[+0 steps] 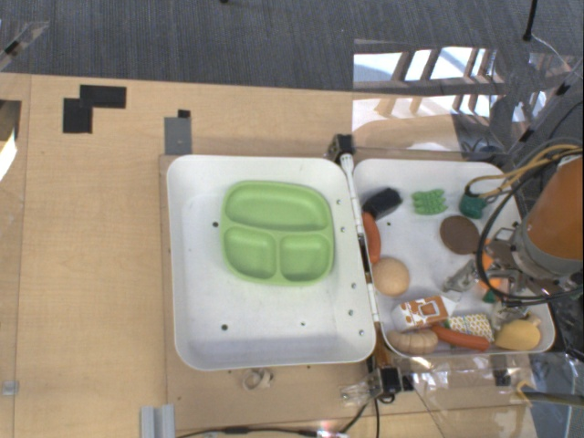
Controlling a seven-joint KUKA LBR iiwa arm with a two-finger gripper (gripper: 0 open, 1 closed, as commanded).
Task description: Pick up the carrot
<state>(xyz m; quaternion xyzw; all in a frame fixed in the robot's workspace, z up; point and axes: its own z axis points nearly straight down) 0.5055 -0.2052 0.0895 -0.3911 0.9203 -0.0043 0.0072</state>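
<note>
The carrot (462,338) is a long orange piece lying flat near the front wall of the right bin (411,173), between a tan bread roll (412,342) and a yellow lemon-like piece (517,334). My gripper (484,281) hangs low in the right part of that bin, behind the carrot and apart from it. The grey arm with its orange band (557,226) and cables covers the bin's right side. A small orange patch shows right under the gripper; I cannot tell what it is.
The right bin also holds a red-orange sausage (370,235) along its left wall, a tan egg-like ball (392,276), a small carton (422,312), a brown disc (459,234), a black piece (381,201) and green pieces (429,201). A green divided plate (276,231) sits in the left bin (196,336).
</note>
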